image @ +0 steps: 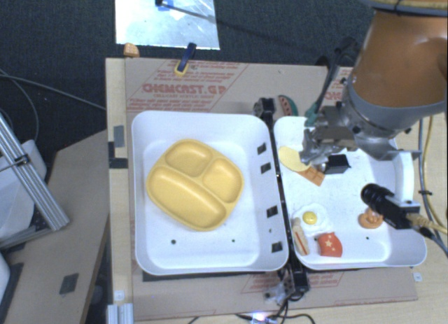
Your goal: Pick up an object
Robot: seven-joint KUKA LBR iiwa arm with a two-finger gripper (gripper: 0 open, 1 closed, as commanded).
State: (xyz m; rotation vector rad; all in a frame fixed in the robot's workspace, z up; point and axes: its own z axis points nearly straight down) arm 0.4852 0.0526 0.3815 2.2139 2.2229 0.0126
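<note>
White plastic, two shallow bins side by side on a cardboard sheet [210,88]. Left bin [150,245]: one yellow divided plate [194,184], three compartments, lying flat near the middle. Right bin [367,249]: assorted toy food pieces. Pale yellow flat piece [288,156] at the upper left, close to the shared wall; orange-brown wedge [315,176] just beside it, to its lower right. Fried egg [310,217] toward the lower left; hot dog [299,238] below the egg, along the shared wall; red piece with a star [330,245] just beside the hot dog; brown rounded piece [369,220] well to the right. Gripper [316,153]: low over the upper left of the right bin, above the yellow piece and the wedge; whether it is open, or has hold of anything, cannot be told from this angle.
</note>
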